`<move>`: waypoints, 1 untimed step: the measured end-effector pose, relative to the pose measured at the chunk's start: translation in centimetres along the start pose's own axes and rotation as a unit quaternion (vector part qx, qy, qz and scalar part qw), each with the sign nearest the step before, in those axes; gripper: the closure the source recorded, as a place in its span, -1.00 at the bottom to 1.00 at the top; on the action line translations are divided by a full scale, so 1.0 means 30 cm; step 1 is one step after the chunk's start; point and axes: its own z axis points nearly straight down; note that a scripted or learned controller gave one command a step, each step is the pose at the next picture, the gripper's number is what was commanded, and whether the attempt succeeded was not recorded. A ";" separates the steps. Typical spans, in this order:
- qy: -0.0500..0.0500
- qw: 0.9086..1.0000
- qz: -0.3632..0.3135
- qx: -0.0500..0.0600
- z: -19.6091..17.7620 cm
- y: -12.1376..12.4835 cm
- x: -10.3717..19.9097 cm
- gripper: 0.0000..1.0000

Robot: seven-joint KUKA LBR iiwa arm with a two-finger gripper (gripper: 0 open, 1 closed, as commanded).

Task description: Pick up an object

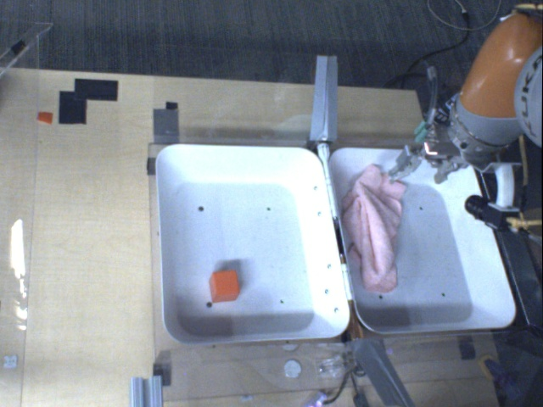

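A grey and orange robot arm (501, 66) hangs over the far edge of the right bin (488, 308), its gripper (422, 164) spread open, one finger (402, 167) touching the top corner of a crumpled pink cloth (374, 227). Nothing sits between the jaws. The approach appears under way; a grasp would call for dropping lower over the fabric and closing. An orange block (225, 286) lies in the left bin (170, 227).

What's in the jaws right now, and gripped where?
Cannot be told. The gripper sits at the top corner of the pink cloth in the right bin, but a grip isn't visible.
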 end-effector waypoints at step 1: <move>0.000 1.000 0.031 0.000 0.235 -0.103 -0.060 -1.00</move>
